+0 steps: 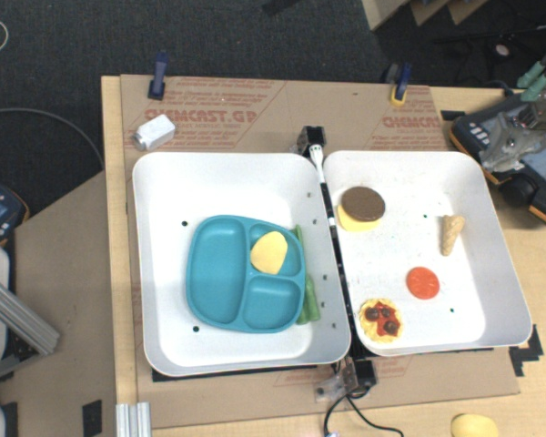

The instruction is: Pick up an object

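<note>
Inside the left white bin [155,244], toward its lower middle: a teal divided plate [223,280], lying flat, taken as the landmark for all that follows. On that plate, in its upper right compartment: a yellow rounded piece [269,253], resting partly over the ridge between compartments. Touching the plate's right edge, squeezed between it and the bin wall: a green strip [307,291], running lengthwise.

To the right of the plate, past the black seam joining the bins: the right white bin [496,244], with four small things well apart from one another. Nearest the plate and level with its top edge: a yellow disc with a brown top [361,208]. Farther right of the plate, at the same height: a tan cone-shaped piece [450,233], pointing down. Right of the plate's lower half: a red disc [423,283]. Right of the plate and below its bottom edge: a yellow round with dark red toppings [380,320], close to the bin's near rim.

Above and left of the plate, outside the bin, on the cardboard sheet [255,107]: a small white block [155,132], near a blue clamp [157,76].

As for the gripper: cannot tell how wide it stands or whether anything is held.
</note>
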Motion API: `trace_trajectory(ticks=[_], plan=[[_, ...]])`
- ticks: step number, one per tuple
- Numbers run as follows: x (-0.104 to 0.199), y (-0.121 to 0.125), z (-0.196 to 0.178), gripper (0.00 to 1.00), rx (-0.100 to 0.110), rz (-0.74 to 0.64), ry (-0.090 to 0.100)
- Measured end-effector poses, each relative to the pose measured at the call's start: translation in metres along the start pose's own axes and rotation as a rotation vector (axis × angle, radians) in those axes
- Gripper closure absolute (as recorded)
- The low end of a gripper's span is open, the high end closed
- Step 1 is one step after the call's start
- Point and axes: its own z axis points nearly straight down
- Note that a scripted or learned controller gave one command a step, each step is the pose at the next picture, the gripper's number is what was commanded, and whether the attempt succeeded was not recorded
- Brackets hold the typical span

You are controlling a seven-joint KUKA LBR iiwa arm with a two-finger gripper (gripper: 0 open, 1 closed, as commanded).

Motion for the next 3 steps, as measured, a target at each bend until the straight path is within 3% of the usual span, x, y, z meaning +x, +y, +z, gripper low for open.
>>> trace_trajectory(ticks=[1, 2, 3], plan=[[-0.126, -0.004, 0.087, 1.00, 0.016, 0.020, -0.002], [-0.021, 0.000, -0.004, 1.00, -0.003, -0.002, 0.000], [-0.060, -0.003, 0.107, 1.00, 0.021, 0.014, 0.000]])
